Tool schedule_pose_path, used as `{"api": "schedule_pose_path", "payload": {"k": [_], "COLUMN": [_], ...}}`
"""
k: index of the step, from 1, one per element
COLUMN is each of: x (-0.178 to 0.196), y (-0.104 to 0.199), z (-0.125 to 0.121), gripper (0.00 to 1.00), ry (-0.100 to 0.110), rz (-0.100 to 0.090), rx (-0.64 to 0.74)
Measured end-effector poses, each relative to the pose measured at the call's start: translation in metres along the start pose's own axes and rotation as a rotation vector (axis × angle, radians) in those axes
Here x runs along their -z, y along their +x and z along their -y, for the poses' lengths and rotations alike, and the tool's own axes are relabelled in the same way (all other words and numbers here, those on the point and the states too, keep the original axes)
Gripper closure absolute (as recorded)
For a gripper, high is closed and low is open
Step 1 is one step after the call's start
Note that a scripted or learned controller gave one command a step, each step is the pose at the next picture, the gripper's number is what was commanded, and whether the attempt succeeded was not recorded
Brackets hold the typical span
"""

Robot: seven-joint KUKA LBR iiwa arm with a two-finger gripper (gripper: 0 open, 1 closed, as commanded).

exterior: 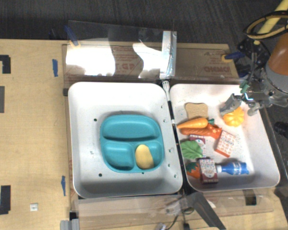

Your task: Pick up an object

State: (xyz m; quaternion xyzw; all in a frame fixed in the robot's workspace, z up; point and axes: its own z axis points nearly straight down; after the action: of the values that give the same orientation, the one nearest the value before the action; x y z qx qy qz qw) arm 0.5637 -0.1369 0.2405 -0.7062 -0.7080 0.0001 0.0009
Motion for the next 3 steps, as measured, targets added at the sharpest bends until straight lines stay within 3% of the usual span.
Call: {"api": "schedule_pose_path", "payload": {"k": [1, 2, 3], "x": [-0.147, -0.153, -0.141], "y": [0.024, 0.028, 0.027], "z": [-0.047, -0.013, -0.015], "gripper": [0.0, 0.0, 1.0], "ry": [-0.004, -0.007, -0.015], "rz": [0.001, 0.001, 0.003], "rx": [0.071, 0.087, 0.083]}}
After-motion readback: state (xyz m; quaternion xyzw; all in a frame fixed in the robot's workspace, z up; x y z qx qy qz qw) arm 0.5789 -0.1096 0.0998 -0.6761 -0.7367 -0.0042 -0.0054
